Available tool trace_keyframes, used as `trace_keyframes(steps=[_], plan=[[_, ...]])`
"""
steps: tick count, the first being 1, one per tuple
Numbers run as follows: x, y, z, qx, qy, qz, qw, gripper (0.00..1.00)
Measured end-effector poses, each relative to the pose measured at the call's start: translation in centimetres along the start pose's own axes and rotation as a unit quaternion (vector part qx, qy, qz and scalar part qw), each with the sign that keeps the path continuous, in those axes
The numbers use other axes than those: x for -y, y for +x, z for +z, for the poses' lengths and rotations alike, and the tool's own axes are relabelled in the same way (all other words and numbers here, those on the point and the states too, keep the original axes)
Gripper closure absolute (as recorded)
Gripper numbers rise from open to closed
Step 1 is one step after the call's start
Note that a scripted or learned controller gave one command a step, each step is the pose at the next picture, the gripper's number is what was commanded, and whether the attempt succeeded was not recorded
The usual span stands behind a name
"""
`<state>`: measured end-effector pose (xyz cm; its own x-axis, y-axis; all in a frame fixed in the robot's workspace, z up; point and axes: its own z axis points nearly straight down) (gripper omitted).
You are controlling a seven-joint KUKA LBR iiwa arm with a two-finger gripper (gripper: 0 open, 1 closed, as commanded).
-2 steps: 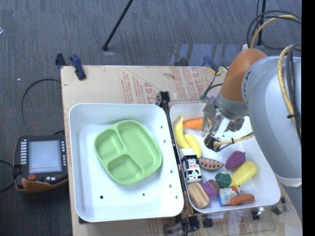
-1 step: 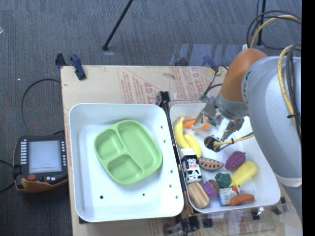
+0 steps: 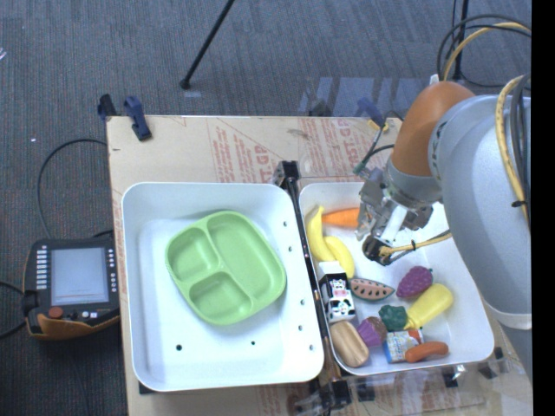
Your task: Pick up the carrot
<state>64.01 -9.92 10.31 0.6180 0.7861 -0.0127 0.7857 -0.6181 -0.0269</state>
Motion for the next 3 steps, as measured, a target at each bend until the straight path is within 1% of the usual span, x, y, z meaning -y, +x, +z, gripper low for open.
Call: trace_keyframes(steps=[1,2,3], plan=[[0.0,0.0,0.0,0.000,0.000,-0.001,1.0000,0.00],[0.7,-1.2,1.7,-0.006,-0.007,0.075,0.9972,0.00],[9.3,-7.7,2.0,-0.006,-0.007,0.089,0.9960,0.00]])
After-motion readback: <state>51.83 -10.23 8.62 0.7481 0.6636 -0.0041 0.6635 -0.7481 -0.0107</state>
